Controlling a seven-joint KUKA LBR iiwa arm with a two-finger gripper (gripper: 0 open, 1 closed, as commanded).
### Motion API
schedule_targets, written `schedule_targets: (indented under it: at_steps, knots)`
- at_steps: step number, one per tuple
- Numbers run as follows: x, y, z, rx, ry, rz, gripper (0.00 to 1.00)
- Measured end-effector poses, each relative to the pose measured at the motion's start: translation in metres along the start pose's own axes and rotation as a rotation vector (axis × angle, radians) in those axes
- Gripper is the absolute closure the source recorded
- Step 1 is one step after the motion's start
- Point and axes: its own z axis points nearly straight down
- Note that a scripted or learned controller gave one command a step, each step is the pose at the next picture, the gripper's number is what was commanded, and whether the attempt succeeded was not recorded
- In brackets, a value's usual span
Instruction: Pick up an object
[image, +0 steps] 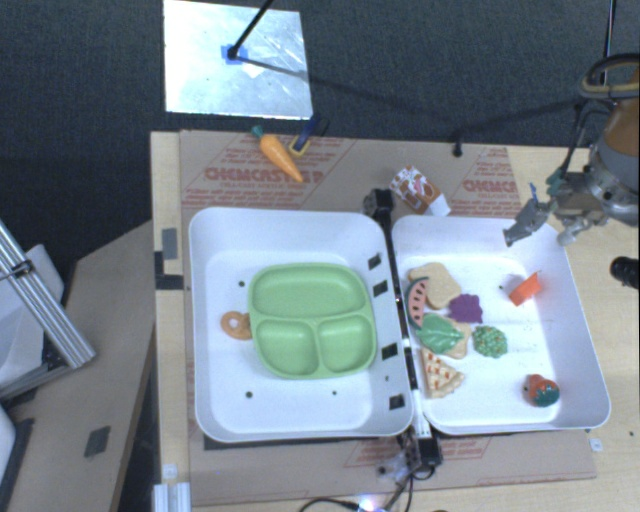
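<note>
Hovering above the right bin's (580, 345) far corner, the gripper (548, 225) has its fingers spread, nothing between them, near an orange block (524, 289).

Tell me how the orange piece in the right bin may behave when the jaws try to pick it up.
The orange piece looks small and blocky, so it is probably light and stiff. It lies alone on the smooth floor of the right bin, so it may slide if nudged. The gripper is above the bin's far edge, not touching it.
</note>
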Motion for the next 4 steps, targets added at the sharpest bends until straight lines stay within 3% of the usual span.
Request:
schedule_targets:
  at_steps: [1,4]
  knots:
    - [0.000,0.002,-0.006,-0.010,-0.002,-0.002,0.00]
    - [0.006,0.003,0.122,-0.007,-0.001,-0.002,0.00]
